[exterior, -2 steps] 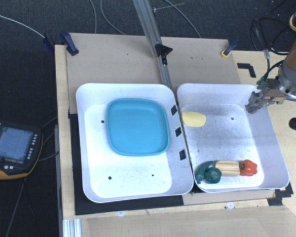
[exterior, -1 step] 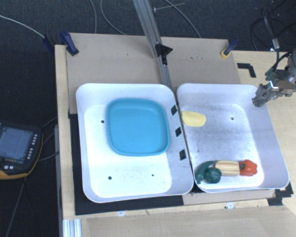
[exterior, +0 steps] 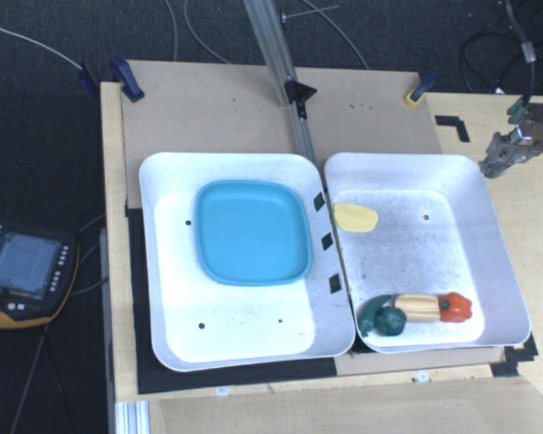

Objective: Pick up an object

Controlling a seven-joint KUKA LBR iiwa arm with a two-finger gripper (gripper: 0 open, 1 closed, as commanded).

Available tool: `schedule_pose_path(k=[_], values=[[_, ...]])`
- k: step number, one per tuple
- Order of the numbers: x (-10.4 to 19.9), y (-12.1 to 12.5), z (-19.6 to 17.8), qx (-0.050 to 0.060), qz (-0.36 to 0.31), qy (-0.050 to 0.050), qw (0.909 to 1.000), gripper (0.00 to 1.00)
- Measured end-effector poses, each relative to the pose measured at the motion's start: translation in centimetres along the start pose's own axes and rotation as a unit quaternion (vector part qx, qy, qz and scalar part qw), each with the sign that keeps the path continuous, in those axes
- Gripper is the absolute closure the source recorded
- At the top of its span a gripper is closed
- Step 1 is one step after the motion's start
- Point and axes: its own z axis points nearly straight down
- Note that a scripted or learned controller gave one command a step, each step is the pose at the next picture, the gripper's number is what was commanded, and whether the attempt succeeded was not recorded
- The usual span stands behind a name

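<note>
Nearest the camera, along the front wall of the right-hand shallow white bin (exterior: 502,269), three small things lie in a row, touching or nearly so: a dark green rounded lump, perhaps a toy vegetable (exterior: 382,318); a tan, roll-shaped piece lying on its side (exterior: 418,307); a red rounded piece with a green cap (exterior: 455,307). All look like light, stiff plastic play food with smooth skins. Judgement: light to lift, but slippery and apt to roll. The tan roll is best taken across its short width; the crowding on both ends leaves little room lengthwise.

Further back in the same bin, near the left wall, a flat pale yellow piece, chip-like (exterior: 355,217), lies alone. It is thin and low, probably hard to get fingers under, though nothing hems it in.

In the left-hand white bin (exterior: 163,269), a light blue square plate with rounded corners (exterior: 252,231) sits near the middle. Stiff, broad; a rim pinch would be the only hold.

Farthest, at the right edge over the wooden counter (exterior: 208,107) beyond the bin's far corner, the claw (exterior: 509,150) hangs, well apart from every object. Whether it is wide or narrow I cannot tell.
</note>
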Motion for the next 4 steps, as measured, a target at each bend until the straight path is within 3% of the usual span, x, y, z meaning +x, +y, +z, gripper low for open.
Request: schedule_pose_path(k=[3, 4], values=[[15.7, 3.2, -0.1, 0.002, -0.002, 0.001, 1.0, 1.0], [20.5, 2.9, 0.8, 0.003, -0.002, 0.001, 1.0, 1.0]])
